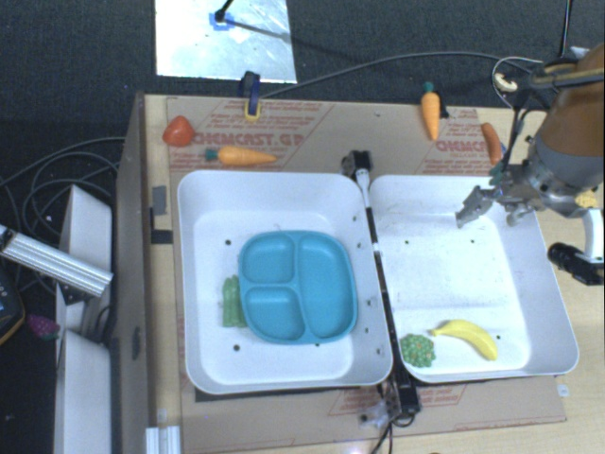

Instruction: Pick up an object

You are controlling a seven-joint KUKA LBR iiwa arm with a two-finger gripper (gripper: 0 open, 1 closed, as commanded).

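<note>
Here, fingers [492,204] spread open, holding nothing, over the right bin [544,253], banana [465,337] well apart below.

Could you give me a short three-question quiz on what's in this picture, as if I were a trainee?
1. True or false: the banana lies in the same bin as the blue plate.
2. Which bin is the gripper above? A) left bin B) right bin
3. Fill in: beside the banana sits a green ____.

Key
1. False: the banana is in the right bin, the plate in the left bin.
2. B, over its far part, apart from the banana.
3. Broccoli, near the front edge.
</note>
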